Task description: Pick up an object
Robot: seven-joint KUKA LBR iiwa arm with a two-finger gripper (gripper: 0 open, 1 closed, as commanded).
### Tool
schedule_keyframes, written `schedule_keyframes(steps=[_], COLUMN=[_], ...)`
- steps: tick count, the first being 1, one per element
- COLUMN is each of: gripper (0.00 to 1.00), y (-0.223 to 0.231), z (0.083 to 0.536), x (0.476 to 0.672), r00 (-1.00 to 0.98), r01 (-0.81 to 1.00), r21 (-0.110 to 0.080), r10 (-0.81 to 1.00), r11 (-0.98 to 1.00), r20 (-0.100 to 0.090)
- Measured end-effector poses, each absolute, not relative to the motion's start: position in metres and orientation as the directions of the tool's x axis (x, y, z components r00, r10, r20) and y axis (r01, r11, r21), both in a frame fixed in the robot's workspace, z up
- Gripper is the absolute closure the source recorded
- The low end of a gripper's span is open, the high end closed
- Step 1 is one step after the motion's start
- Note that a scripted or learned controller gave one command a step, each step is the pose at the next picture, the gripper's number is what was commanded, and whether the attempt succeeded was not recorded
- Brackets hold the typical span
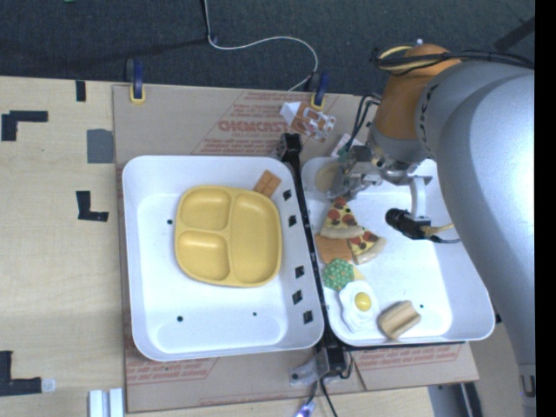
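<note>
A white left bin (pixel 148 259) sat on the cardboard-covered bench (pixel 217 120), and in it lay a yellow divided plate (pixel 228 235), flat, near the bin's middle. Just beyond the plate's upper right corner a small tan cracker (pixel 267 182) rested against the bin's far wall. To the right, touching along a shared edge, was the white right bin (pixel 434 276), which held the toy food. A pizza slice (pixel 340 221) lay near that bin's upper left, and just below it a second wedge-shaped slice (pixel 365 247) overlapped a round tan piece (pixel 330 248). Below those sat a green broccoli floret (pixel 338 274), then a fried egg (pixel 357 302) touching it from underneath, and just beside the egg, toward the bin's near right corner, a brown bread roll (pixel 399 319). The gripper (pixel 347 176) hung over the right bin's far left corner, right above the upper pizza slice; whether it was wide, narrow or holding anything I could not tell. Above it rose the orange band (pixel 404 102) and the large grey arm (pixel 491 189), covering the bin's right side.
</note>
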State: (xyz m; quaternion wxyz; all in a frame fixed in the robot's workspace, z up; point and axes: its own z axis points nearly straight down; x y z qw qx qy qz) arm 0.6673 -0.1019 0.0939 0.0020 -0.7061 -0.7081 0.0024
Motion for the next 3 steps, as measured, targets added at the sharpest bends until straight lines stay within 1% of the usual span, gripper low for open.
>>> schedule_keyframes(steps=[1,2,3], gripper=[1.00,0.00,0.00], y=[-0.128,-0.126,-0.097], z=[0.086,0.085,0.085], x=[0.608,0.609,0.599], r00=[0.002,-0.001,-0.003], r01=[1.000,1.000,1.000], r21=[0.002,0.000,-0.001], r10=[1.000,1.000,1.000], r11=[-0.002,0.001,0.003], r20=[-0.001,0.000,-0.001])
